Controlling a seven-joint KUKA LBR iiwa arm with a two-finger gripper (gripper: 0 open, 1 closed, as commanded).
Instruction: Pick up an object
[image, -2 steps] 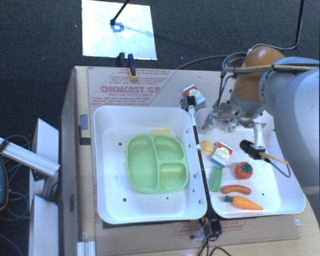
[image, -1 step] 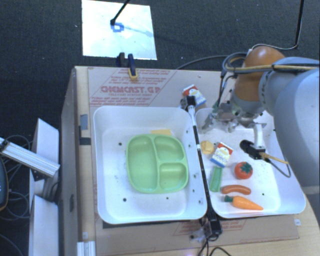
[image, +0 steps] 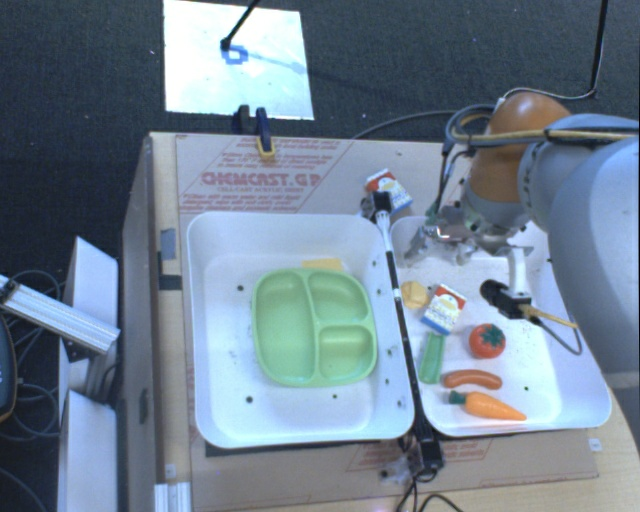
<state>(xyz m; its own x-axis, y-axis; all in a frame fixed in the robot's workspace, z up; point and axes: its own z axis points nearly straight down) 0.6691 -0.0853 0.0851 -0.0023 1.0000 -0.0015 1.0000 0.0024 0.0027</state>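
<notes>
Carrot, orange and tapered, lies in the right bin; tool state unclear.

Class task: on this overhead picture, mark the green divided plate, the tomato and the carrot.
green divided plate (image: 314, 326): camera view, on the ridge where its compartments meet.
tomato (image: 487, 341): camera view, middle of its red body.
carrot (image: 492, 406): camera view, mid-length of its orange body.
</notes>
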